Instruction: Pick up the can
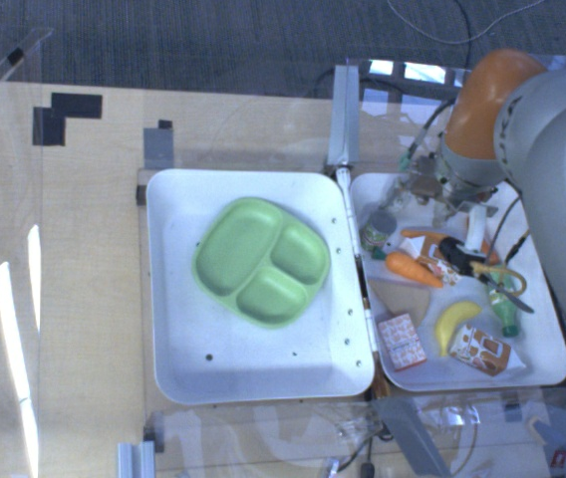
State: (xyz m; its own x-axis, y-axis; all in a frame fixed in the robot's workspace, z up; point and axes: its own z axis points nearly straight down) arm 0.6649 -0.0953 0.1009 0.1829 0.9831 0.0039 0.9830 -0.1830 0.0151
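Camera view: can (pixel 376 231) lies just left-below the pincer (pixel 432 189), whose grip state I cannot tell.

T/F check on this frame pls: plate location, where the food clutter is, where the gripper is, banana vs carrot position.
1. The green divided plate lies in the left bin. True.
2. The banana lies in the left bin beside the plate. False: it lies in the right bin, near that bin's front.
3. The gripper is over the right bin, near its back left corner, close to the can. True.
4. The carrot lies nearer the front of the bin than the banana. False: the carrot is farther back, between the can and the banana.
5. The arm reaches over the left bin. False: it hangs over the right bin.
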